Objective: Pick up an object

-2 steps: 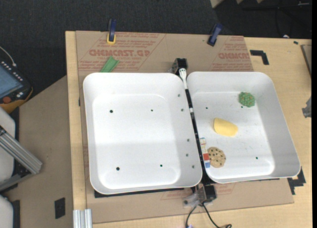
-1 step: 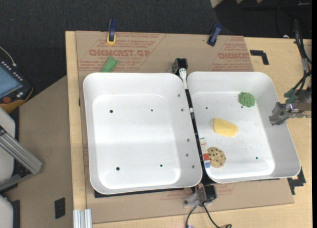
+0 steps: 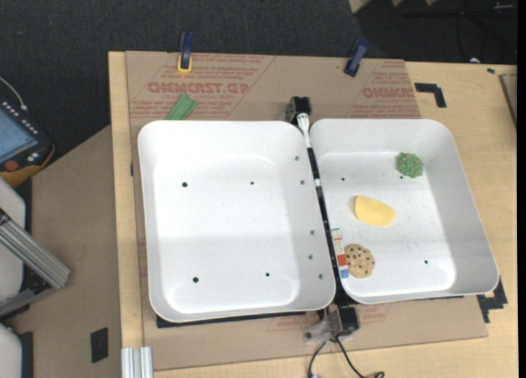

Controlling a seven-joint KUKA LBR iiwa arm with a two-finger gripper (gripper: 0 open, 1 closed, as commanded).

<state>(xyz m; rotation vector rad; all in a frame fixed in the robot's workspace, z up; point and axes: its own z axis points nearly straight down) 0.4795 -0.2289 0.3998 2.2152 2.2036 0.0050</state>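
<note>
Three small objects lie in the right bin [image 3: 460, 204]. A green bumpy piece like broccoli [image 3: 409, 164] sits toward the bin's far right. A yellow wedge-shaped piece [image 3: 374, 211] lies near the middle. A round brown cookie with dark chips [image 3: 358, 260] rests at the near left corner, beside a small red and blue item [image 3: 343, 264] at the bin's wall.
The left bin [image 3: 164, 286] stands beside the right one, the two joined by a black strip with clips [image 3: 299, 110]. Both rest on a brown cardboard sheet [image 3: 246, 80] held by blue clamps. A green strip [image 3: 181, 107] lies on the cardboard.
</note>
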